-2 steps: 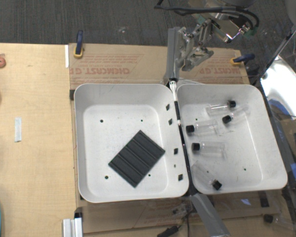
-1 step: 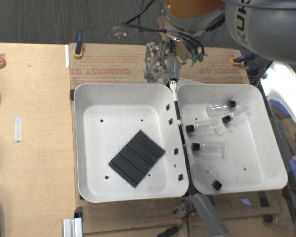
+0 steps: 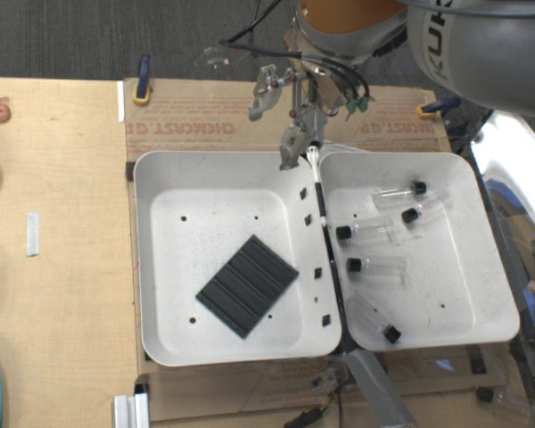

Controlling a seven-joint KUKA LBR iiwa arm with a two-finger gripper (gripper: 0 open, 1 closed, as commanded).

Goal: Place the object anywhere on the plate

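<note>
In the left bin (image 3: 160, 185) the dark ribbed plate (image 3: 248, 285) lies flat, its long axis running from seven o'clock up to one o'clock. The clear vials with black caps (image 3: 401, 217) lie scattered in the right bin (image 3: 468, 194) — pointing every way. The gripper (image 3: 296, 145) hangs at twelve o'clock above the bins' shared rim; whether its claw is spread, I cannot tell.

Black ridged plate (image 3: 248, 285) lies in left bin (image 3: 160, 185).
</note>
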